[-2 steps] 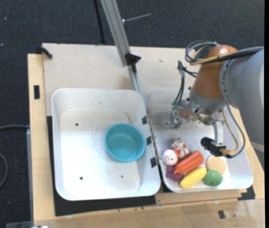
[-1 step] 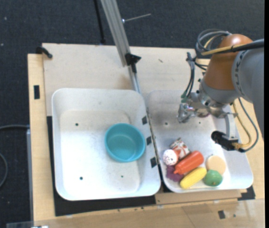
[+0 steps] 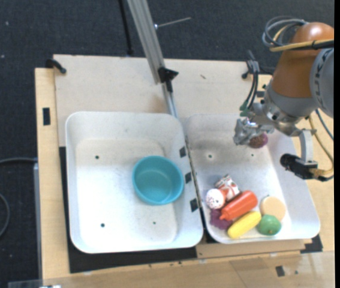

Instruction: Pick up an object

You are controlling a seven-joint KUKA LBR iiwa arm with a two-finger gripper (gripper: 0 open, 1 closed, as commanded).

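We see the gripper (image 3: 249,132) over the far end of the right bin (image 3: 295,188), its fingers clenched on a small dark red object (image 3: 258,140) held just above the bin floor. At the near end of that bin lie a red-and-white toy (image 3: 220,194), a red carrot-like piece (image 3: 240,204), a yellow piece (image 3: 243,224), a green ball (image 3: 269,225) and a pale orange disc (image 3: 273,207). The left bin (image 3: 92,179) holds a blue bowl (image 3: 158,180).
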